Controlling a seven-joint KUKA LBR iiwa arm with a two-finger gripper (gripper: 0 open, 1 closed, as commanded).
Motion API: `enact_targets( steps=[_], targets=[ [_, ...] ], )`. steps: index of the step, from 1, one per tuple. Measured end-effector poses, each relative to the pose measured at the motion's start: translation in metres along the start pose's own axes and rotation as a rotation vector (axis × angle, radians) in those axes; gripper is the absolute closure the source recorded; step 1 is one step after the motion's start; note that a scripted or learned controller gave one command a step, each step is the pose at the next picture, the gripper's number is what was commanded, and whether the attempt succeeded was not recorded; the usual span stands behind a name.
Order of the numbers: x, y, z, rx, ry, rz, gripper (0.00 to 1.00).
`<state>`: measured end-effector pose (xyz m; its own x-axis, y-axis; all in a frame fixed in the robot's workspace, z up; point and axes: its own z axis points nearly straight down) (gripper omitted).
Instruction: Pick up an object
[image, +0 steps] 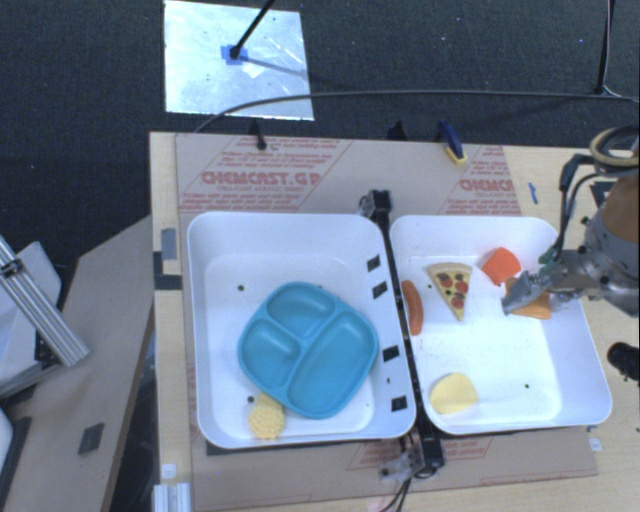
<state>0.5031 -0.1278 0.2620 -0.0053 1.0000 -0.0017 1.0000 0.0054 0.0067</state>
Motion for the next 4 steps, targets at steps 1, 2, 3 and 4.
enact_targets(
  steps=[1,2,3,4],
  targets=[
    [0.049,0.010,-0.001,0.004,0.003,-0.005,1.00],
    [0.099,0.006,0.014,0.006,0.004,-0.005,1.00],
    [0.156,0.011,0.028,0.007,0.004,-0.005,1.00],
    [0.212,0.009,0.041,0.008,0.004,-0.005,1.00]
  ],
)
